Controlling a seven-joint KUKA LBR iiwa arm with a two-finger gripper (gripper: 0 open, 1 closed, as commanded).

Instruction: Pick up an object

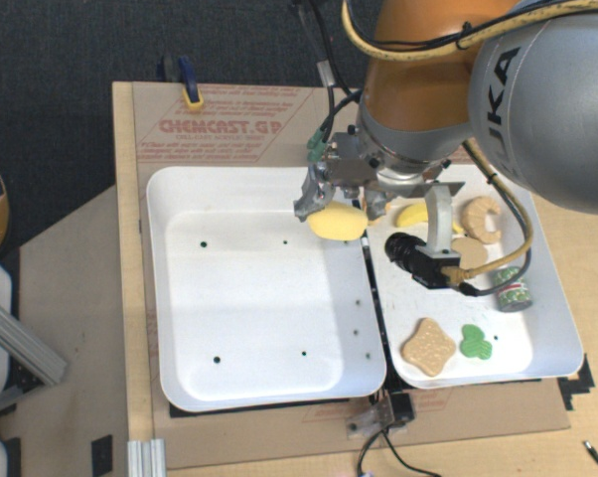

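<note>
Nearest the camera, a tan waffle-like biscuit [428, 347] and a green toy piece [475, 343] are lying in the right bin [547, 361], with a small jar [514, 294] sitting just behind them. Farther back, the hand [340, 210] is hanging over the far right corner of the left bin [180, 366], clamping the yellow lemon-shaped toy [337, 227] between its fingers. The toy is looking light, smooth and rounded, so it is probably prone to slipping. Gripping across its narrow middle is seeming the surest hold. Just beyond, another yellow piece [411, 215] is resting in the right bin.
</note>
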